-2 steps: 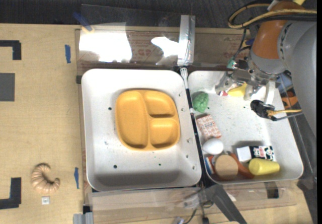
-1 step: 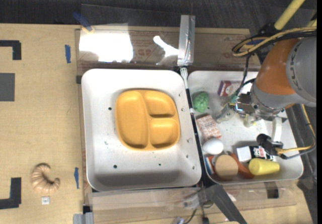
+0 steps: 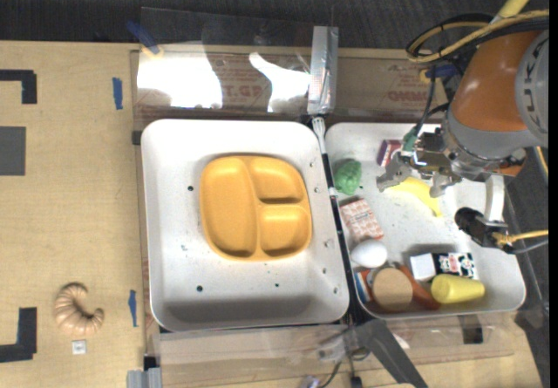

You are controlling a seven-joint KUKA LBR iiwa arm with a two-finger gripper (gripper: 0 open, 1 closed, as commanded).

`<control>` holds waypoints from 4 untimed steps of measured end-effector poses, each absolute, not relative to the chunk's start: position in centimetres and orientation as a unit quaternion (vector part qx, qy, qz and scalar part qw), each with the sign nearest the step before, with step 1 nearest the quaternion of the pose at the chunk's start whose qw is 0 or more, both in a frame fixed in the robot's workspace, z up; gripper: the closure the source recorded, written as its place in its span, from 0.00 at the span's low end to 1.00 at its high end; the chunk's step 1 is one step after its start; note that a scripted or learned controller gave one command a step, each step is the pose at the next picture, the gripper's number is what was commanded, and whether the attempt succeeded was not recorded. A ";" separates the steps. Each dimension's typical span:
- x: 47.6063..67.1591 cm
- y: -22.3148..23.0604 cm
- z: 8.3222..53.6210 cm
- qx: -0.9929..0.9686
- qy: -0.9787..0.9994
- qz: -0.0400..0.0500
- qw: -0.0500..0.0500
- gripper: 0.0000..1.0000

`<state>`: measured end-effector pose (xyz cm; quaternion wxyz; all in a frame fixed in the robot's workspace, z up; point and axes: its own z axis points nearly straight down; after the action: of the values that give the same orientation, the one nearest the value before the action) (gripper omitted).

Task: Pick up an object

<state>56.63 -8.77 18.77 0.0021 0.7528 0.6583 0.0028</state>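
Gripper hangs over the far half of the right bin, grip state not discernible, just above a yellow item lying apart from the green piece; recommend a straight, centred descent before closing.

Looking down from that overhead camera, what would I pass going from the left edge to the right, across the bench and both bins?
tan curled croissant-shaped toy → yellow divided plastic plate → green crumpled lump → brown round disc → yellow plastic cylinder lying on its side
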 end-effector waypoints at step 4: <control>63.6 -15.1 10.0 0.747 0.664 0.003 0.005 1.00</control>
<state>63.55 -15.11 9.97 0.0052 0.7475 0.6642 0.0027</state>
